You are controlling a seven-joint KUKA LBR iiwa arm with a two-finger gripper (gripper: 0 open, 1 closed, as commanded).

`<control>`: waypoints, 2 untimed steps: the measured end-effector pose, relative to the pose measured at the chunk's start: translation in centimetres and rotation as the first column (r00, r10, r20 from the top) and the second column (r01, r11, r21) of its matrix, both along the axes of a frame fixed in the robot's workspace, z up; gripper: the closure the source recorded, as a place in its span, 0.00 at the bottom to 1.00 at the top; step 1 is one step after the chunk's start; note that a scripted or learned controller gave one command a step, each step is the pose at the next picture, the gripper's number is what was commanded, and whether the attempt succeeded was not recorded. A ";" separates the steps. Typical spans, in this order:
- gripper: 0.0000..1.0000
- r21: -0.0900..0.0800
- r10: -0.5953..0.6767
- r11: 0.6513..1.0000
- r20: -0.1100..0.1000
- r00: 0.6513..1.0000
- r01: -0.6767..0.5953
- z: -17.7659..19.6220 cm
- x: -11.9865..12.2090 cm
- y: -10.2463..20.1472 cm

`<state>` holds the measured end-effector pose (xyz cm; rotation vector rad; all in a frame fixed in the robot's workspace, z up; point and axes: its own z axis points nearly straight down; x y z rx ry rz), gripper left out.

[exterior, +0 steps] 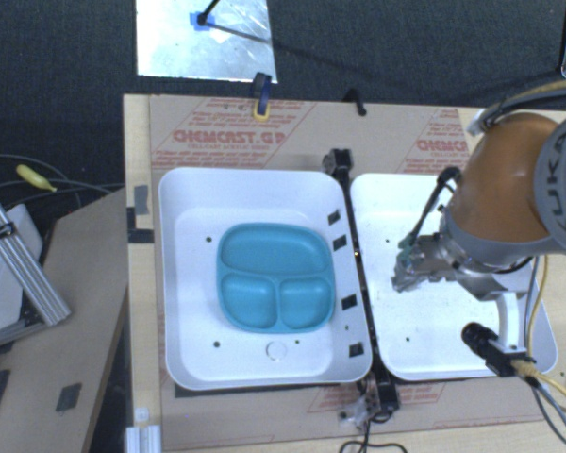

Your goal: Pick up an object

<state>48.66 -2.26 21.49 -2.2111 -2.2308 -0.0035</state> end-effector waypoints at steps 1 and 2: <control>1.00 0.002 0.002 1.000 0.020 1.000 -0.002 21.4 0.4 6.2; 1.00 -0.002 -0.004 1.000 0.002 1.000 0.004 20.2 0.0 6.3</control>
